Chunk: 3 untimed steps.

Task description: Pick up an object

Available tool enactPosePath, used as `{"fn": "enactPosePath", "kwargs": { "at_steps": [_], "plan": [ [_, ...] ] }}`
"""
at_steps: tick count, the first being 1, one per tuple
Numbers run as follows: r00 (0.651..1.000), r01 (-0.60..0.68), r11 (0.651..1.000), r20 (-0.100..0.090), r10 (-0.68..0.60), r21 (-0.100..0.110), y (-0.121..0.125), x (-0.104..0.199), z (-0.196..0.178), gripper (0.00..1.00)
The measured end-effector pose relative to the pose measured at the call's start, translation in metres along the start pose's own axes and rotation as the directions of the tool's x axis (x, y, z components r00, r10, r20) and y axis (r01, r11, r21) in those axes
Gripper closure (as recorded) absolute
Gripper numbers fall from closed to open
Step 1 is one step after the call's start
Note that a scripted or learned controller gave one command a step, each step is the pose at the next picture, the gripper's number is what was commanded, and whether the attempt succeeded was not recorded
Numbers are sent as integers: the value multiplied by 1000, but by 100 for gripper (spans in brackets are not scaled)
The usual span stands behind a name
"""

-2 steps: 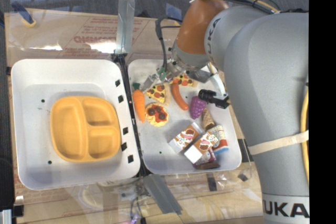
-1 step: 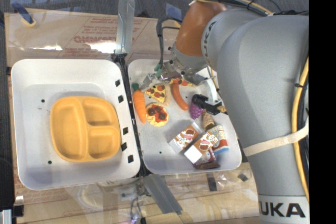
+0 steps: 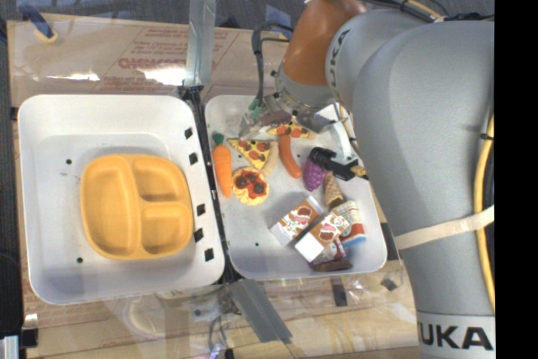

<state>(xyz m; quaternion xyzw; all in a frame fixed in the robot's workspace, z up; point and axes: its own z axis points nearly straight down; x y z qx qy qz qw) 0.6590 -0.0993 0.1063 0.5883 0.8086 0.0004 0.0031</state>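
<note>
My gripper [image 3: 255,121] hangs low over the far left part of the right bin [image 3: 252,252], under the orange wrist band. Just in front of it lies a pizza slice [image 3: 253,150], with a carrot [image 3: 221,169] to its left and a red sausage [image 3: 289,156] to its right. A round tart [image 3: 250,185] sits below the pizza slice. Purple grapes [image 3: 313,174] and an ice cream cone [image 3: 333,191] lie further right. Nothing can be seen held in the gripper.
The left bin [image 3: 42,139] holds a yellow divided tray [image 3: 134,204]. Small snack cartons [image 3: 295,224] and a darker packet [image 3: 330,261] are piled at the right bin's near right corner. The grey arm covers that bin's right side.
</note>
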Motion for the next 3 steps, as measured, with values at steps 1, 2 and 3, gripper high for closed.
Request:
{"fn": "enactPosePath", "kwargs": {
  "at_steps": [1,2,3],
  "plan": [
    [878,478,878,-2,-478,1,-16,-45,-30,100],
    [928,371,928,4,-371,-7,-13,13,-155,100],
    [753,658,753,-8,-658,3,-49,-67,-82,100]
  ]
}}
